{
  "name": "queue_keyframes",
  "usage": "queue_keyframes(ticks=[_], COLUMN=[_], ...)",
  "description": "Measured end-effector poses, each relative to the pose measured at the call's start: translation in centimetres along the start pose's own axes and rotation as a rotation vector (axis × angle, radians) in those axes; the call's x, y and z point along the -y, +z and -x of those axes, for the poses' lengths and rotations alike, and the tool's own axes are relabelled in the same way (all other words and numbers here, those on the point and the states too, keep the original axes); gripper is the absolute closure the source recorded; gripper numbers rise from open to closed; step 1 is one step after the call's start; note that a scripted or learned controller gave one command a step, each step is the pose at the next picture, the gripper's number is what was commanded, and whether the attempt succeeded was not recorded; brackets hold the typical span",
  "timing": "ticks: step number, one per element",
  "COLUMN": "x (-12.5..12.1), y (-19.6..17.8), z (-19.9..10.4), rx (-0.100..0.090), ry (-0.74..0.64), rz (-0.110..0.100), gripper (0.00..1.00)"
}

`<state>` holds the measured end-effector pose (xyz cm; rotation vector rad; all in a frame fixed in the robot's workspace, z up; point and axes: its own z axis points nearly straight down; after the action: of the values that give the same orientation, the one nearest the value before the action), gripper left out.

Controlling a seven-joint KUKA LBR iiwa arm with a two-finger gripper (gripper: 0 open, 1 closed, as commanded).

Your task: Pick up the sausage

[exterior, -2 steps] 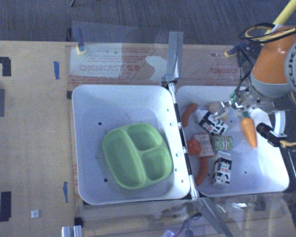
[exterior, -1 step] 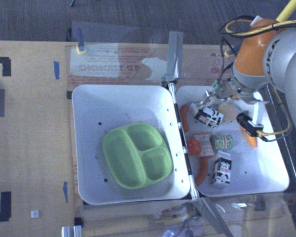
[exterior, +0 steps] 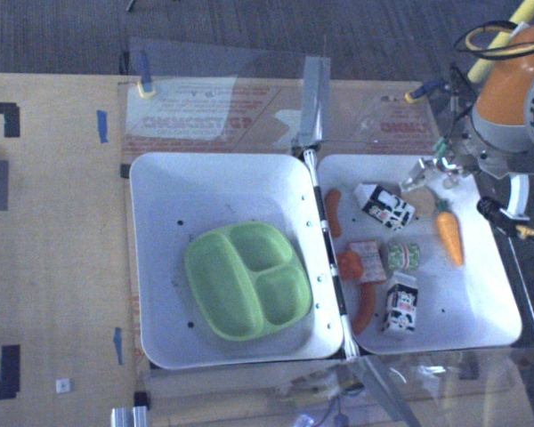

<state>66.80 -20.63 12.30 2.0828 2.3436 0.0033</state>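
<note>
Desk (exterior: 53,238) at left, tan, with blue tape marks. Left bin (exterior: 160,185) holds a green divided plate (exterior: 247,278), set toward the front, its compartments bare. Right bin (exterior: 489,318): a sausage (exterior: 333,213) lies along the left wall, upright in view; a second sausage (exterior: 365,305) lies nearer the front, tilted, just beside a small red item (exterior: 350,263) too blurred to identify. Between them a pink packet (exterior: 368,260), a green can (exterior: 402,255), two milk cartons, one at the back (exterior: 388,206) and one at the front (exterior: 400,305). A carrot (exterior: 449,236) lies further right. The jaws (exterior: 432,172) hang over the bin's back right corner, near the back carton, holding nothing; cannot tell whether they are apart. Arm (exterior: 507,96) cut off by the right edge.
</note>
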Motion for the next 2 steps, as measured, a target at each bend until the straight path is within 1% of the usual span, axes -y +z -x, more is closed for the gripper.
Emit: queue_keyframes(ticks=[1, 2], x=[-0.2, 0.1], y=[-1.2, -4.4], z=[-0.1, 1.6], rx=[0.004, 0.0], ry=[-0.003, 0.065], rz=[0.005, 0.0], gripper=[1.0, 1.0])
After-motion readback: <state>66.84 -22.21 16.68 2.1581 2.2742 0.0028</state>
